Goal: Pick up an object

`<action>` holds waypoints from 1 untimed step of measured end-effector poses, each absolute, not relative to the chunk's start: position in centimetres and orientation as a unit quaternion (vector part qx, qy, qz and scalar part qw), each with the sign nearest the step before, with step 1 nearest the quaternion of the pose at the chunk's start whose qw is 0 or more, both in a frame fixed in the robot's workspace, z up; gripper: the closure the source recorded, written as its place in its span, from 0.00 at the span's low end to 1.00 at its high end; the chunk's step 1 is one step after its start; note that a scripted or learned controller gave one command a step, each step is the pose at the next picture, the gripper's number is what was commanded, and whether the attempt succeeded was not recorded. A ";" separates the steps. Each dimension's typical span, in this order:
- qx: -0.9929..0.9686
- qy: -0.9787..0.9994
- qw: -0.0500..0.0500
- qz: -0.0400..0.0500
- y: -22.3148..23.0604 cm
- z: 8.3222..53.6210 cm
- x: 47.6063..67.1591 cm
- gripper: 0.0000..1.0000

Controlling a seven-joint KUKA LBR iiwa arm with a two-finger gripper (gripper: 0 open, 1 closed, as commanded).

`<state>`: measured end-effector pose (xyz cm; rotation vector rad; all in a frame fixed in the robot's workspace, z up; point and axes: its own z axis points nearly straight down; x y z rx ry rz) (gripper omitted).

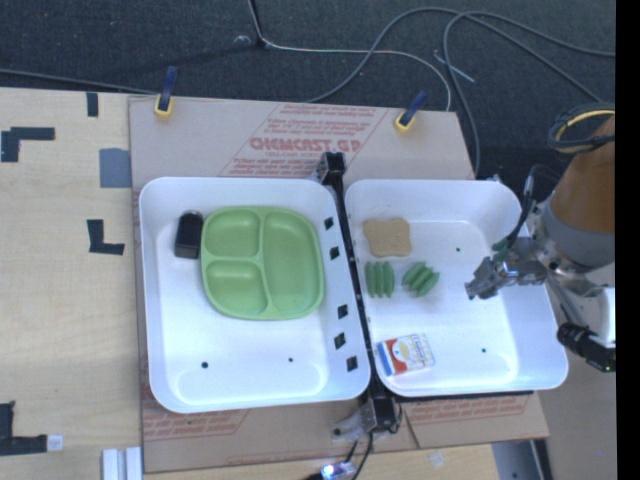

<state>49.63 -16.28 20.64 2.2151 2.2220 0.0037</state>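
Green plastic marked the nearest candidates: two small bean-like pieces lay side by side on the floor of the right bin (520,358), the left green piece (379,278) with its long axis running roughly up and down the view, the right green piece (420,279) tilted on a diagonal. Taking the right green piece as the landmark, the gripper (482,280) hung to its right at about the same height in the view, near but clearly apart from it, with bare white bin floor between the two. Whether it stood above the floor or close to it could not be told from this slanted view. The fingers were too small and dark against the bin to read, so I cannot tell whether they were spread or closed; nothing showed between them.

Up and to the left of the landmark sat a tan square piece (387,236), just beside the left green piece's upper end. Down and slightly left of the landmark, near the bin's lower edge, lay a small white carton (405,353) with red and blue print.

My judgement was that the coming move turned on a short leftward travel toward the right green piece, and that the fingers would best close across its diagonal, not along it.
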 end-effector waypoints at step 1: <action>0.706 0.708 0.002 0.001 -15.3 25.6 49.4 1.00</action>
